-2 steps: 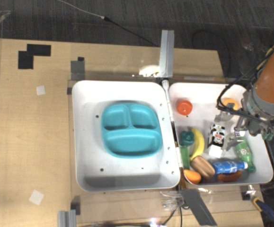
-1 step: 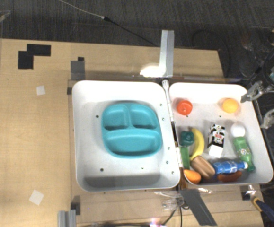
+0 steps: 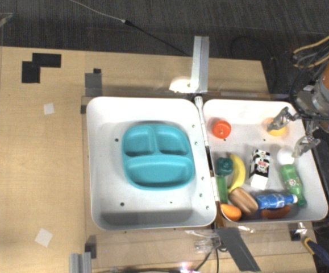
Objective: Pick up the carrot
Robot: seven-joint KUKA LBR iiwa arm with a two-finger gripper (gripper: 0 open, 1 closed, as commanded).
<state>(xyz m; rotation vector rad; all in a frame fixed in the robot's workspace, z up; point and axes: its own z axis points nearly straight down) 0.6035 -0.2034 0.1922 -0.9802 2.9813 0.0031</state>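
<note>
The pincer (image 3: 292, 131) hung over the far right part of the right bin (image 3: 244, 110), its two metal fingers spread wide with nothing between them. One fingertip (image 3: 280, 119) sat just above a small yellow object (image 3: 277, 131) near the bin's far wall, the other near the right rim beside a white piece (image 3: 284, 154). The grey arm (image 3: 328, 98) came in from the right, its orange band at the edge of the view.

The carrot (image 3: 230, 211) lay at the near left corner of the right bin, an orange end close to the divider, touching a tan bun-like toy (image 3: 243, 198) just to its right. It was well apart from the pincer. Behind it stood a green bottle-shaped toy (image 3: 223, 175) with a banana (image 3: 238, 172) leaning beside it. A blue bottle (image 3: 274, 200) lay along the near wall over a dark reddish item (image 3: 275, 212), and a green bottle (image 3: 292, 182) lay near the right rim. A black-and-white carton (image 3: 260, 168) sat in the middle, and a round orange-red toy (image 3: 221, 129) lay near the far left.

The left bin (image 3: 104, 152) held a teal sectioned plate (image 3: 155, 154). Both bins sat on the wooden bench (image 3: 33, 169).
</note>
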